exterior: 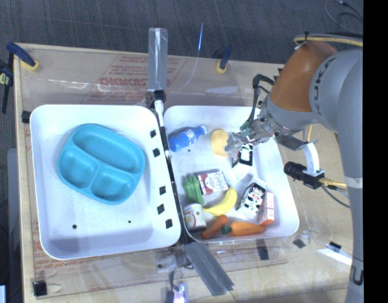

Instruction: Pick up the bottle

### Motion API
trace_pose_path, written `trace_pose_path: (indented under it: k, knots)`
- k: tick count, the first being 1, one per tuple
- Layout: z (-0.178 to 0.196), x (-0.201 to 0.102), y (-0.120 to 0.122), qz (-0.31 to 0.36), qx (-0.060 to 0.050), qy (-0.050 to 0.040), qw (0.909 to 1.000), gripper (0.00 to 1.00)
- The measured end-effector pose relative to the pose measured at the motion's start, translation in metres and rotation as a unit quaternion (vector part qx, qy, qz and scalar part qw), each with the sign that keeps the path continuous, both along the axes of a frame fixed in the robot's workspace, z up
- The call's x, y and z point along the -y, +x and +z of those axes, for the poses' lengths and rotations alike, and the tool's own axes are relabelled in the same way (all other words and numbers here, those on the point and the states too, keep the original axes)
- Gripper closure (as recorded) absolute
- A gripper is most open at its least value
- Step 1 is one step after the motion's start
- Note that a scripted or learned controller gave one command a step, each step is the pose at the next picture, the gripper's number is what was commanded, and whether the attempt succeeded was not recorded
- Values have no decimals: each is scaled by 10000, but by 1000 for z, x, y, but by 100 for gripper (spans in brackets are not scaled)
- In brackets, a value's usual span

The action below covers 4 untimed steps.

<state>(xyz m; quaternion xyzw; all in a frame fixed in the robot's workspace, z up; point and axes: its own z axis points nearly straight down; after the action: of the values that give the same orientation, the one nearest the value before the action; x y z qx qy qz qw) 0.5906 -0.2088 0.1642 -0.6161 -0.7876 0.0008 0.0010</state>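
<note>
Here, the hand (243, 145) sits low inside the right bin (279, 188), near its upper edge, at the end of the grey arm (320, 93) with its orange band. Cannot tell whether it is released or clenched; dark parts blur together at the tip. Nothing visible between its tips.

The bottle (185, 137), blue with a white cap end, lies on its side in the same bin, to the hand's left in the view, apart from it. A yellow lemon-like fruit (219, 141) lies between bottle and hand, just beside the hand, possibly touching it.

Below the hand, toward the near edge of the bin:
- a small red and white carton (212, 182), tilted
- a green item (193, 187) touching the carton's left side, kind unclear
- a banana (224, 203) curving under the carton
- a black and white patterned box (252, 197) just right of the banana
- a small can (194, 215) at the lower left corner
- a carrot (244, 228) and a reddish sausage-shaped item (214, 227) along the bottom wall
- a red and white packet (267, 208) by the right wall

Far left of the hand, the left bin (48, 226) holds a blue divided plate (102, 162). Both bins rest on the table (307, 257).
</note>
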Motion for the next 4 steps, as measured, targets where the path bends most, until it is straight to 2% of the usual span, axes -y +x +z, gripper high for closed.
trace_pose_path:
  k: [1, 2, 3, 4]
  knots:
    - [9, -88, -19, -847, -4, 1, 9964, 100]
    - [59, -178, -8, -684, 10, 4, 9977, 100]
    - [27, -192, -41, -2230, -18, -5, 9748, 100]
    - [27, -246, -78, -1766, -10, -3, 9843, 100]
